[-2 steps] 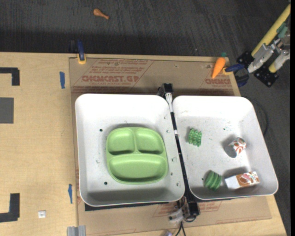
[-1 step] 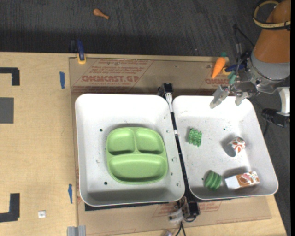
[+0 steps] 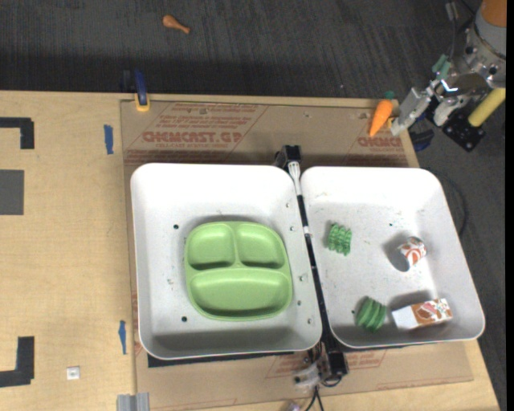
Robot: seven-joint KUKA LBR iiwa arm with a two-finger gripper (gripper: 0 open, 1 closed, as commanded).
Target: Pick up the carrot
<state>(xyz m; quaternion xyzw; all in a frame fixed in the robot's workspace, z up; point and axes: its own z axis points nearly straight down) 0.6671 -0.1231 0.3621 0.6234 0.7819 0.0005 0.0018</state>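
The carrot (image 3: 381, 115), orange with a small green top, hangs at the tip of my gripper (image 3: 395, 116) beyond the far rim of the right bin (image 3: 450, 217), above the cardboard bench top. The grey fingers (image 3: 407, 107) close on its right side, so the gripper is shut on the carrot. The wrist reaches in from the upper right corner, lifted well above the bins.
The right bin holds a green ridged piece (image 3: 340, 238), a white and red can (image 3: 409, 252), a second green piece (image 3: 371, 313) and a white and red carton (image 3: 423, 313). A green divided plate (image 3: 238, 269) lies in the left bin (image 3: 152, 241). A small orange object (image 3: 175, 24) lies on the dark floor.
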